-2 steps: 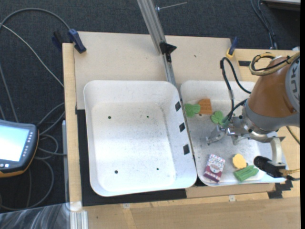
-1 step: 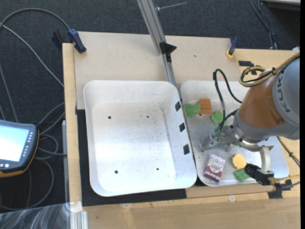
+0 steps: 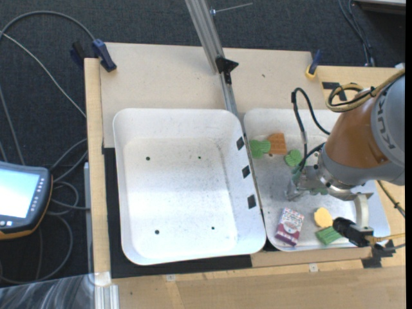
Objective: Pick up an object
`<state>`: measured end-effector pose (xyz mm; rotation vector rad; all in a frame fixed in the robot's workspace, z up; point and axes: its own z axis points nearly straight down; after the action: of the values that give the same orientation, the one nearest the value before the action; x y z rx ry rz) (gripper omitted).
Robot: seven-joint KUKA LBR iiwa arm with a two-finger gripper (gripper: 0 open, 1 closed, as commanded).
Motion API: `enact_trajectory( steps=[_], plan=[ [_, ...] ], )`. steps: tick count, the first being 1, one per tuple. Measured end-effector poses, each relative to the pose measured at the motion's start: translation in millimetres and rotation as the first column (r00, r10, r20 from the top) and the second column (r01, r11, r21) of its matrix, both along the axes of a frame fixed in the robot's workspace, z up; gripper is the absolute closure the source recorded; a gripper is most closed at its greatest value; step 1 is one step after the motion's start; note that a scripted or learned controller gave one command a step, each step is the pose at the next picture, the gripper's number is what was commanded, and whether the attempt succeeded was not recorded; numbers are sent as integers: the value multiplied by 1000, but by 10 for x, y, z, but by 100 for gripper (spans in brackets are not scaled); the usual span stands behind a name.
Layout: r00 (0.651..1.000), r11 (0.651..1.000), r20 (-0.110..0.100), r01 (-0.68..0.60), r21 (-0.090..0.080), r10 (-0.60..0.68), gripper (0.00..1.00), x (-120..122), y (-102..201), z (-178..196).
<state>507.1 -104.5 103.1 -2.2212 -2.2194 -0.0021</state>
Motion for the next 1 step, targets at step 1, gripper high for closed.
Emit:
enact_trajectory(
  steps=[1],
  plan=[
    [1000,1000,7,-3,-3,3,100,55,6,634]
  ],
)
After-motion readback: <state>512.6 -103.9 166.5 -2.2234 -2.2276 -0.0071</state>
